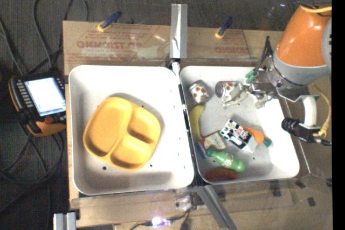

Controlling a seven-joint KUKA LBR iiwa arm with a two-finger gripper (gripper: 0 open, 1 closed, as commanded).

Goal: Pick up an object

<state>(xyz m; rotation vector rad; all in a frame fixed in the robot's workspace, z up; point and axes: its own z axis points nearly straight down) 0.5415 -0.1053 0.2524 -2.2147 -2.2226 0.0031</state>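
Two bins side by side on a bench, a divided tray in the left, small objects in the right.

The left bin (75, 116) is occupied by a divided tray (123, 132) set near its middle. In the right bin (288, 161), a cup (199, 92) is placed at the far left corner, with a can (227, 89) just to its right. A banana (195, 119) is laid along the left wall. A patterned box (237, 134) is found near the middle, a carrot (257, 136) touching its right side. A bottle (226, 159) is laid nearer the front wall. A handheld screen (42, 96) is set left of the bench.
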